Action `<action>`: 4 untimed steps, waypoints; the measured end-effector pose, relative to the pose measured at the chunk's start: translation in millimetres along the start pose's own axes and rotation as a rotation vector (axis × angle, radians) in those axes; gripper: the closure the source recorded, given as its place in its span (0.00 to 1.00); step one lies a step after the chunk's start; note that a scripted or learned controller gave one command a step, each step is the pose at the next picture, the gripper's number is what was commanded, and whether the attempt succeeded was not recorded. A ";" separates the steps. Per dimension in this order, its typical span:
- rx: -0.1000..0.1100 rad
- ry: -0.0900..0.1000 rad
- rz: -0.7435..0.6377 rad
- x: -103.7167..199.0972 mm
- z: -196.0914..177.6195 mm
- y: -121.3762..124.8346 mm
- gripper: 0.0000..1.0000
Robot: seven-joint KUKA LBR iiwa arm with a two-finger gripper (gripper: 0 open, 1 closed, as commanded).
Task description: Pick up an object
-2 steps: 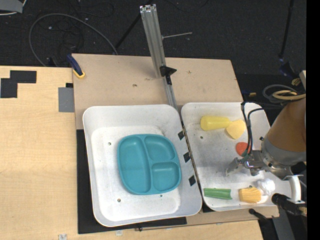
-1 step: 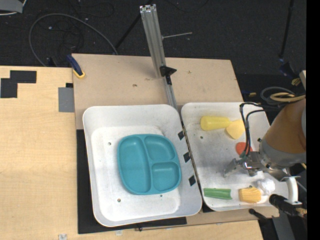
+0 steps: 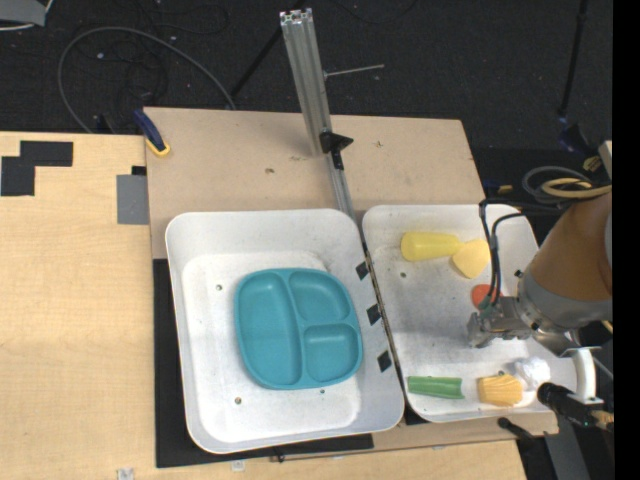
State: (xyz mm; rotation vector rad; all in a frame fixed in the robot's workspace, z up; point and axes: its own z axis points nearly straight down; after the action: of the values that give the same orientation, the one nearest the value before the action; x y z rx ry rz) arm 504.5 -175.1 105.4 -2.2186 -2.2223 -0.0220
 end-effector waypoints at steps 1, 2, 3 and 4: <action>0.008 -0.012 0.001 -2.1 -42.0 1.1 1.00; 0.006 -0.012 0.000 -2.9 -86.3 8.7 1.00; 0.008 -0.012 0.001 -12.5 -134.0 7.8 1.00; 0.011 -0.009 -0.003 32.6 -124.8 13.3 1.00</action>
State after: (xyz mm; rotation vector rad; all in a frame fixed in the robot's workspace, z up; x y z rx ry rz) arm 516.6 -143.8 230.7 -2.2144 -2.2240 0.0006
